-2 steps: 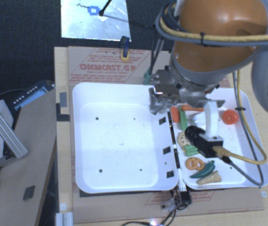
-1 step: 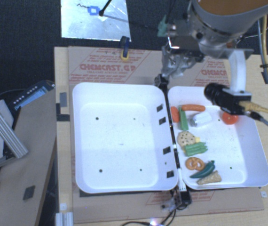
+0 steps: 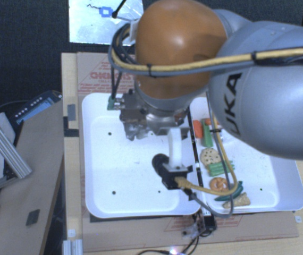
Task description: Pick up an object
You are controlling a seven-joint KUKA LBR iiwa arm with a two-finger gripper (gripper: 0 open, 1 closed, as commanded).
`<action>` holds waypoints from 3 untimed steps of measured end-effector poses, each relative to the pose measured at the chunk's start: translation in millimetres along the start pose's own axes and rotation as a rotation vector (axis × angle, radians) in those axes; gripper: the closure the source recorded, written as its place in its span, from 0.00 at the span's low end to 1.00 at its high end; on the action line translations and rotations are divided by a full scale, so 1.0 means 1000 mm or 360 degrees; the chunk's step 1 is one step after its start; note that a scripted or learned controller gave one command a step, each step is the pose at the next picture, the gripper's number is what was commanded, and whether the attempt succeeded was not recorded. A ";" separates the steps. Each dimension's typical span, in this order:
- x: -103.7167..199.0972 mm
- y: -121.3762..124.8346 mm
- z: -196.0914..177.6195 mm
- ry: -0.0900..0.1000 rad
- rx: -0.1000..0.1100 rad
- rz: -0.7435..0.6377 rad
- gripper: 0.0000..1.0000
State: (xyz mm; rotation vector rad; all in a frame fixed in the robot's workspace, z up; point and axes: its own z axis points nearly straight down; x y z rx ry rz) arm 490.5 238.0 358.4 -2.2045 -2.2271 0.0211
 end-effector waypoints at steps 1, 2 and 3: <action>-0.021 -0.003 -0.185 0.0020 -0.0053 0.0009 1.00; -0.003 -0.006 0.007 -0.0002 -0.0004 0.0013 1.00; -0.013 -0.003 -0.169 0.0019 -0.0050 0.0009 1.00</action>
